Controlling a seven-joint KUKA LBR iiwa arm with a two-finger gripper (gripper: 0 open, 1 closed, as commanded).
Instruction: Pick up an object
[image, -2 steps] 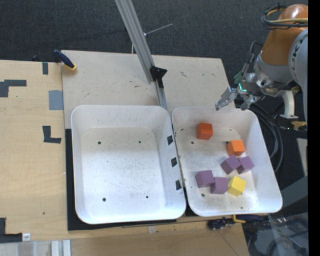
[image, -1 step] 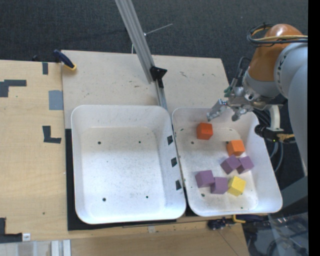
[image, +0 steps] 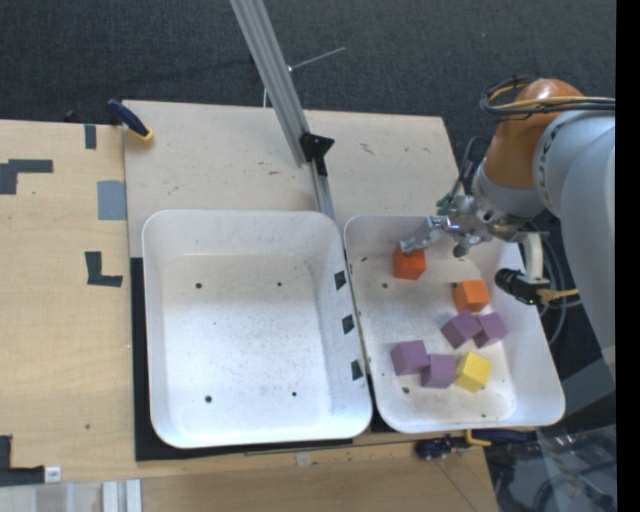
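Reaching step, as judged: gripper (image: 420, 243) hovering just above the orange block (image: 408, 264) in the right bin (image: 535, 405), grip state impossible to tell, next probably needing a straight descent onto it.

Light: I see bright, even light on both bins.
Shadows: soft, small.
Sharpness: a bit fuzzy everywhere.

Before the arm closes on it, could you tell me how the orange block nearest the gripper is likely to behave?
The orange block looks cube-shaped with flat faces, so it should slide rather than roll. It probably is rigid and light, judging by its small, foam-like look. It sits apart from other blocks in the right bin, so a nudge likely moves it alone.
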